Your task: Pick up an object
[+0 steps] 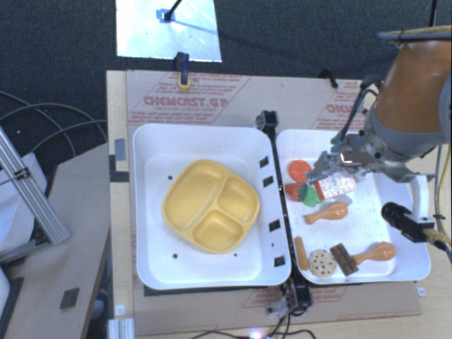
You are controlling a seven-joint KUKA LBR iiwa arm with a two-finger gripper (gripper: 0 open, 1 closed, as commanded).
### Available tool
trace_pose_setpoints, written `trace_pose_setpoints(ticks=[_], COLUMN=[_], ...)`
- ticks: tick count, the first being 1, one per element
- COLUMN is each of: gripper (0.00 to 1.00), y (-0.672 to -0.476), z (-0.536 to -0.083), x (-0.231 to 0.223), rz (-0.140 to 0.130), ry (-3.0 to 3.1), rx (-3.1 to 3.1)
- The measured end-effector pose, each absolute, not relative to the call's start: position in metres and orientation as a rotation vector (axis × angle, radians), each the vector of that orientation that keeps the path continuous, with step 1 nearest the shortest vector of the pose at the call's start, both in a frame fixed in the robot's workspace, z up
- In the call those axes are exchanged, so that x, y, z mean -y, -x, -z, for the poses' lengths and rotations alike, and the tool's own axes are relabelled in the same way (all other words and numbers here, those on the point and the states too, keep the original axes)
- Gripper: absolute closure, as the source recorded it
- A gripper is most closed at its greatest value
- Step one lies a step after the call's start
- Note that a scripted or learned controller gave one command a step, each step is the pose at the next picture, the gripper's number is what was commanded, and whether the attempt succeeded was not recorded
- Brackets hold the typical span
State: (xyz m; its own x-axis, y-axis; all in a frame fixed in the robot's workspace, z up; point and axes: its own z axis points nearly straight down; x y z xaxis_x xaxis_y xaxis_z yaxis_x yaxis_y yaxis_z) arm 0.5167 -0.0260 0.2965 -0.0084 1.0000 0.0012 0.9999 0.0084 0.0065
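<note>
My gripper (329,165) hangs over the upper left part of the right bin (409,210), on the grey arm with its orange band (418,83). Just under it lies a white and red packet (337,185). Left of the packet are an orange-red round piece (300,169) and a green piece (311,195). A tan drumstick (327,213) lies below them. Near the front of the bin sit a second drumstick (376,252), a brown bar (344,258), a spotted cookie (321,262) and a thin orange stick (301,251).
The left bin (152,154) holds a yellow divided plate (210,205). A black clip rail (272,182) runs between the two bins. A black block (404,222) on the arm juts over the right bin's right side.
</note>
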Motion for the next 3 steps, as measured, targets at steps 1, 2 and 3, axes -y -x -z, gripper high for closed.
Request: trace_pose_setpoints(ticks=[1, 2, 3], gripper=[1.00, 1.00, 1.00], y=[-0.502, -0.486, -0.488], z=[-0.293, -0.253, -0.266], x=[-0.017, -0.065, -0.062], rz=[-0.003, 0.000, -0.006], ry=[-2.213, -2.213, -2.210], rx=[-2.230, -2.233, -2.231])
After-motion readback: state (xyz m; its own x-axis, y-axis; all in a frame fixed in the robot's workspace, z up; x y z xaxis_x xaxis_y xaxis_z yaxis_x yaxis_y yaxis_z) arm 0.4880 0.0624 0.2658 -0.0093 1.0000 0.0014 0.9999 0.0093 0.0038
